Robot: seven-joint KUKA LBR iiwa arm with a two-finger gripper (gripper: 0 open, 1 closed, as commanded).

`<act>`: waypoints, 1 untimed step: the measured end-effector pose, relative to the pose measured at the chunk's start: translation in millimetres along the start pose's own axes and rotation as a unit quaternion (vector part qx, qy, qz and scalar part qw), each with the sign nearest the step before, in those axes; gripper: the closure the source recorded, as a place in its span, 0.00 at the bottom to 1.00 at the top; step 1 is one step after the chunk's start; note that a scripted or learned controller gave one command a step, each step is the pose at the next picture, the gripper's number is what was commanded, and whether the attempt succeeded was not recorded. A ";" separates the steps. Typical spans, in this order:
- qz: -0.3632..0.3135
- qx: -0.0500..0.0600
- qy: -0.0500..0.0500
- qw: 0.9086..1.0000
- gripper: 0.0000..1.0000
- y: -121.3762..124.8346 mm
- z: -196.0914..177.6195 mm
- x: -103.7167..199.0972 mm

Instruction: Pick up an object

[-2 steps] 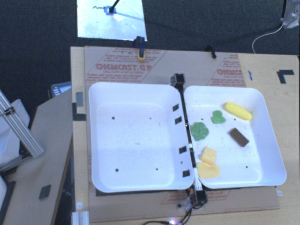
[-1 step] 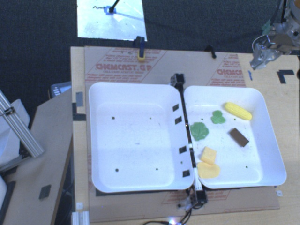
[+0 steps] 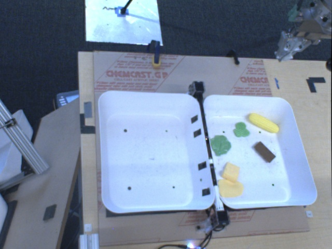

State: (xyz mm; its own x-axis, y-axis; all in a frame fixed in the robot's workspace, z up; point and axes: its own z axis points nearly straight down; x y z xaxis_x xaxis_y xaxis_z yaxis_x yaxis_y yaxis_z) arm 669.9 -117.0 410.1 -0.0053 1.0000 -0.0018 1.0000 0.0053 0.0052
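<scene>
The right bin [image 3: 298, 154] holds a yellow corn cob [image 3: 263, 122] at its back right, two green leafy pieces [image 3: 240, 130] [image 3: 220, 144] near the middle, a brown block [image 3: 264, 152], a yellow cube [image 3: 231, 171] and a flat yellow piece [image 3: 230, 189] at the front left. My gripper [image 3: 289, 44] hangs at the top right corner, high above the bench and well behind the right bin, with nothing seen in it.
The left bin [image 3: 109, 154] lies beside the right one, joined by a black clipped divider [image 3: 205, 144]. A shiny metal sheet [image 3: 122, 14] lies at the back left. A metal rail [image 3: 18, 139] stands at the left edge.
</scene>
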 end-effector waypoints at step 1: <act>0.002 0.000 0.000 1.000 1.00 -9.3 -12.1 -24.6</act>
State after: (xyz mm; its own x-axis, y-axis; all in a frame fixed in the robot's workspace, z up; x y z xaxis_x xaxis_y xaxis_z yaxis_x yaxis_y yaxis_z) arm 660.7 -141.6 422.2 -0.0008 1.0000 -0.0015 1.0000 0.0008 0.0045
